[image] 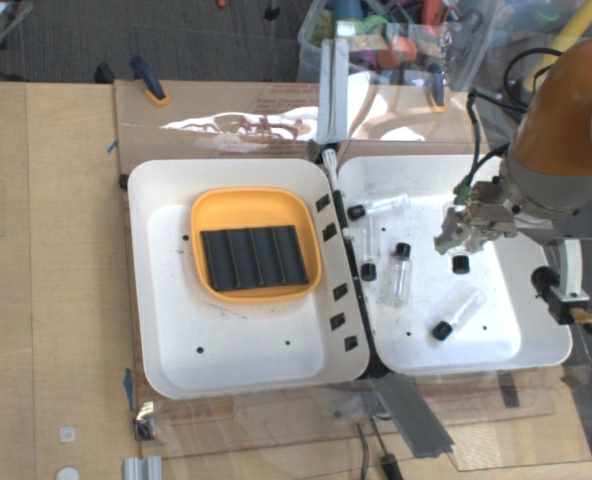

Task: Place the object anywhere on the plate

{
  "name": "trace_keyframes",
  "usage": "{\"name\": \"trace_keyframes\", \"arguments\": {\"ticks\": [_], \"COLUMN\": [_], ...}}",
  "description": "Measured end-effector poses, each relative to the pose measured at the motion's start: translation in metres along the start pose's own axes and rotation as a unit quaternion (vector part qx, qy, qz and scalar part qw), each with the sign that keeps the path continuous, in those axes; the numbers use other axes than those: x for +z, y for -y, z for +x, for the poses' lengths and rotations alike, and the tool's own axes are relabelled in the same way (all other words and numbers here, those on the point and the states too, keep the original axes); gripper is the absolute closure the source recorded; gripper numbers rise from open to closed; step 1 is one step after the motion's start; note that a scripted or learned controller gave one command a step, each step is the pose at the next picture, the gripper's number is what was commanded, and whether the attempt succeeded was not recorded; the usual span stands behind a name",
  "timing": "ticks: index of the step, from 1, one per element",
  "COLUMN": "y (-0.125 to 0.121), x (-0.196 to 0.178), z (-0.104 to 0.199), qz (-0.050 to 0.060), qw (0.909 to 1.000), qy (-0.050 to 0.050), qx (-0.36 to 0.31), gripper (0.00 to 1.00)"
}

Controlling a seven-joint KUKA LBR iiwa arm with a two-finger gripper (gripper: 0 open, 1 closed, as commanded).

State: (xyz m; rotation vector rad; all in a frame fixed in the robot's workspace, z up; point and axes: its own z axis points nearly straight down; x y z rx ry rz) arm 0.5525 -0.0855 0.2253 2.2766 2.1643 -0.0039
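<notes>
While the claw (pixel 463 236) hovers low in the right bin (pixel 536 343), grip state impossible to tell, clear vials (pixel 456 315) lie scattered beneath. Pick step. Next: secure one, carry it left onto the orange plate (pixel 254 205).

A black ribbed insert (pixel 253 258) covers the yellow plate (pixel 255 204); vials (pixel 455 315) litter the right bin (pixel 536 343).

arm (pixel 566 118) – cut off at right edge | claw (pixel 463 236) fingers – too small to tell
</notes>
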Motion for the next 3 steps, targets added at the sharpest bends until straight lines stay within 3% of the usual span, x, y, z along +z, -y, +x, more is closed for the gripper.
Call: {"name": "trace_keyframes", "arguments": {"ticks": [1,2,3], "y": [-0.057,-0.113,-0.113], "x": [-0.024,0.026,0.026], "z": [0.014,0.036,0.036], "qz": [0.000,-0.001,-0.001], "qw": [0.9968,0.9780,0.9779], "qy": [0.000,0.000,0.000], "qx": [-0.080,-0.209,-0.209], "gripper": [1.00,1.00,0.00]}}
